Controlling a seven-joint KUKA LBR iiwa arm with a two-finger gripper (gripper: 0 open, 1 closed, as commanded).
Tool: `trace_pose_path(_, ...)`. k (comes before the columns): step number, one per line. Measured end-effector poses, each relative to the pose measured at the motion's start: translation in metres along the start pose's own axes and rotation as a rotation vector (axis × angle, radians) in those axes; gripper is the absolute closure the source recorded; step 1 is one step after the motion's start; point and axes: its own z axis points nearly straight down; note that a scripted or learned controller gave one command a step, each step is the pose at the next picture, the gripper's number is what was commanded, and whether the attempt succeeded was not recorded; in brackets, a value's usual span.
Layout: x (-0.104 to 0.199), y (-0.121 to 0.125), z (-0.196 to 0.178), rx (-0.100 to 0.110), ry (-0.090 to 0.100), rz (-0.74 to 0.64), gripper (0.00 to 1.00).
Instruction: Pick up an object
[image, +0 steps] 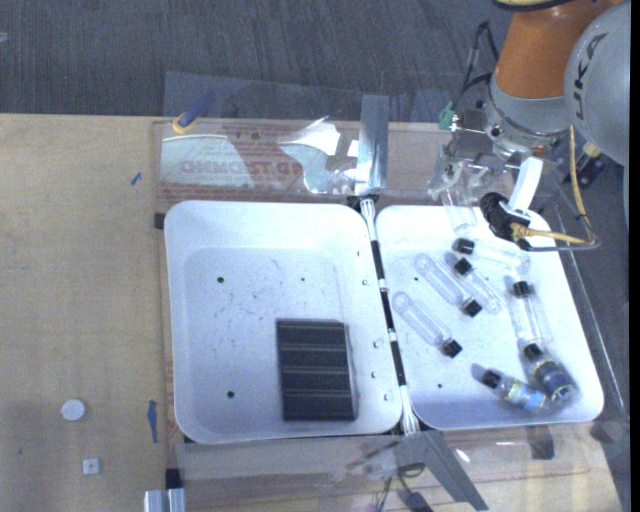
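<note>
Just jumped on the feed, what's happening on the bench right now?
The KUKA arm reaches in from the right, its gripper over the far edge of the right bin. That bin holds several clear vials with black caps scattered about, plus one with a blue end near the front corner. The left bin holds a dark ribbed block. Nothing visibly sits between the fingers, so no pick yet.

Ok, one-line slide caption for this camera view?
Gripper poised over the right bin's far edge above scattered clear vials; dark ribbed block in left bin.

Tan wooden bench (80, 300) (scuffed, taped), dark grey carpet (250, 35) beyond.
</note>
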Motion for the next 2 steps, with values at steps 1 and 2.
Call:
trace_pose_path(1, -0.014, 0.001, 0.020, 0.004, 0.002, -0.002, 1.00)
trace_pose_path(2, 0.039, -0.007, 0.023, 0.005, 0.003, -0.019, 1.00)
